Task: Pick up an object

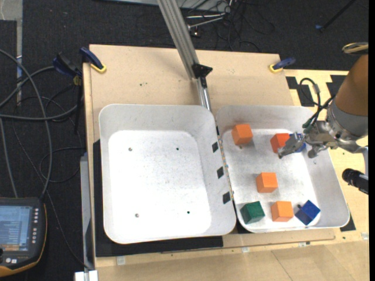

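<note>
Several blocks lie in the right bin [328,183]: an orange one [242,134] at the back left, a red-orange one [279,140] at the back, an orange one [267,182] in the middle, and green [253,211], orange [282,210] and blue [307,212] blocks along the front. My gripper [298,151] hangs over the back right of this bin, just right of the red-orange block. Its fingers stand apart with nothing visible between them; the left fingertip [285,151] is close beside that block.
The left bin [155,171] sits beside the right one, their rims meeting near the middle. A slanted metal pole [179,31] comes down from the back to the bins' junction. Cables and a tablet [17,233] lie off the bench at left.
</note>
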Robot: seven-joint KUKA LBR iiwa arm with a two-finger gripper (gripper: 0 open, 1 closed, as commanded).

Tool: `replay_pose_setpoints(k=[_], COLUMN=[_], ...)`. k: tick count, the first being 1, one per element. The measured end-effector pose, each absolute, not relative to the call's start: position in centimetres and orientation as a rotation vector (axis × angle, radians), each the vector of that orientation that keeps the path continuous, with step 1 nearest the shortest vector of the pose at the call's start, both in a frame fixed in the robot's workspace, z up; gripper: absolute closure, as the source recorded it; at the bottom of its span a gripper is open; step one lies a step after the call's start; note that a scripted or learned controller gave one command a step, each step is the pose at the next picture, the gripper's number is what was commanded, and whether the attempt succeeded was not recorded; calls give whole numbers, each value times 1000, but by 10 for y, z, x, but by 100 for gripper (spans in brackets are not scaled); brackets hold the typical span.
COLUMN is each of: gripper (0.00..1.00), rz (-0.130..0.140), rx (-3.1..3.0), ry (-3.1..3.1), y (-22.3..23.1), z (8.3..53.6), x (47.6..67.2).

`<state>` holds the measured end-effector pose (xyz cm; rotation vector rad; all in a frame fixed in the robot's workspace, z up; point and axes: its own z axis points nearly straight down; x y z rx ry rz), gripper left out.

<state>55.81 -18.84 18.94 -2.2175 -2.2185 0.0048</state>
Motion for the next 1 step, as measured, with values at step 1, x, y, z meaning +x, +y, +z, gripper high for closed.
replay_pose_setpoints(k=[1], gripper=[0], rz=[4], rx=[-2219], ry=[-2219], y=[-191], z=[140], x=[566])
